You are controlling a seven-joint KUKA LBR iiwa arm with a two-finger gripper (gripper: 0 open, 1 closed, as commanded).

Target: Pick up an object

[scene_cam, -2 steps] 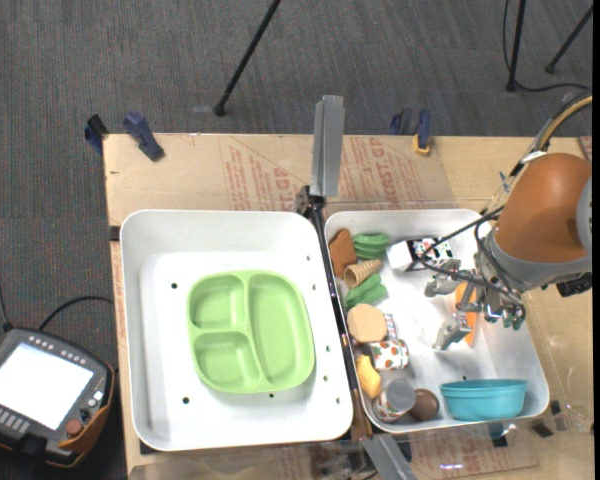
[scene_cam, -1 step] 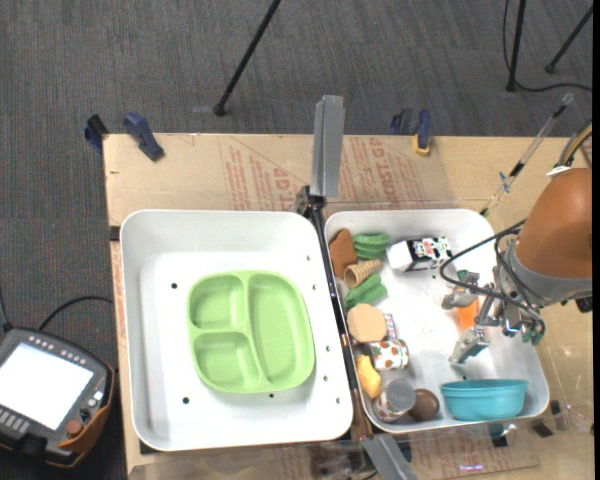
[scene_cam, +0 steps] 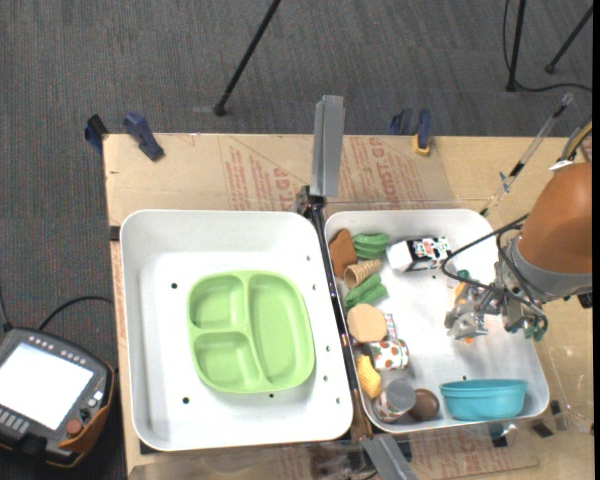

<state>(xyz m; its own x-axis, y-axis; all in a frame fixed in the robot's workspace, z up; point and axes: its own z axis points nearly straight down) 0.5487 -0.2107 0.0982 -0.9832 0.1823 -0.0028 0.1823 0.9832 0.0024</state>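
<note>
Two bins are set side by side on a bench (scene_cam: pixel 230 173). In the left bin (scene_cam: pixel 145 268) a tray (scene_cam: pixel 250 331) is laid at the centre. Along the 9 o'clock wall of the right bin (scene_cam: pixel 455 218) a row of small items is ranged, among them a cone (scene_cam: pixel 360 271), a disc (scene_cam: pixel 366 323) and a cup (scene_cam: pixel 389 354). A carton (scene_cam: pixel 425 251) is placed toward 12 o'clock. A bowl (scene_cam: pixel 483 398) is set at 5 o'clock. The gripper (scene_cam: pixel 470 320) is seen over the 3 o'clock side, between carton and bowl.

A tablet (scene_cam: pixel 35 388) lies on the floor far left of the jaws; blue clamps (scene_cam: pixel 140 133) grip the bench's far edge.
</note>
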